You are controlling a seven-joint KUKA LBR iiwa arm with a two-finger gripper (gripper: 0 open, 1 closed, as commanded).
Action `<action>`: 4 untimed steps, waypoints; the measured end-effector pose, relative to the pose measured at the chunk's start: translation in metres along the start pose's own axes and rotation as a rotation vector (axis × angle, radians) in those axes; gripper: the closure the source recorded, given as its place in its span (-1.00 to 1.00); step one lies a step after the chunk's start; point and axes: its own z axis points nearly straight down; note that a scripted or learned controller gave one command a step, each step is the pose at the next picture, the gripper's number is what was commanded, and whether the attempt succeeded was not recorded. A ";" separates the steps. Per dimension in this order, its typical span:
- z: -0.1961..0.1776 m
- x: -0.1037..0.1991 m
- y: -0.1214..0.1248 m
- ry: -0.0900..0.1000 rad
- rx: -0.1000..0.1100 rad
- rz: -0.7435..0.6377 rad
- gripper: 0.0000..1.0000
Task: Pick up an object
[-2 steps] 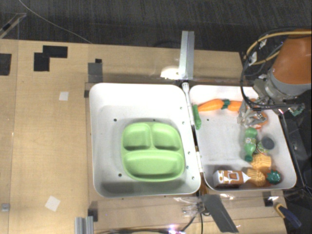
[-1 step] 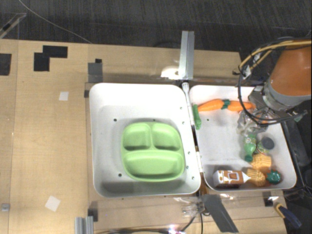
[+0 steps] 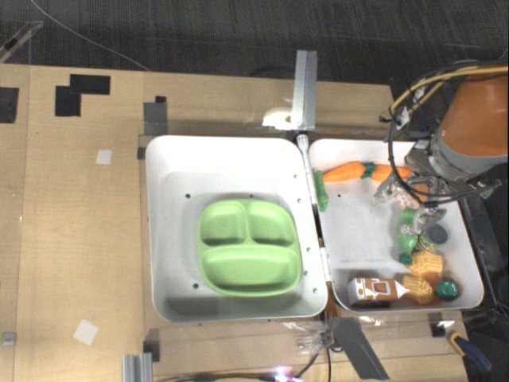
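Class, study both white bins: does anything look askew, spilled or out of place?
Nothing is spilled. The brown bottle lies on its side along the right bin's near wall, and the green divided plate sits slightly crooked in the left bin.

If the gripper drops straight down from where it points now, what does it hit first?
Probably the small green toy in the right bin; the gripper hangs just above it, beside the orange carrot. Depth is unclear from this slant, so it could meet bare bin floor instead.

No lettering, brand or number can be read anywhere on the bench; the brown bottle (image 3: 376,290), lower right of the frame, bears a label too blurred to read.
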 end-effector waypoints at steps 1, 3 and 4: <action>0.037 0.023 -0.005 -0.008 0.024 0.007 -1.00; 0.061 0.057 0.045 -0.007 0.011 0.108 -1.00; 0.060 0.028 0.090 -0.007 0.015 -0.047 -1.00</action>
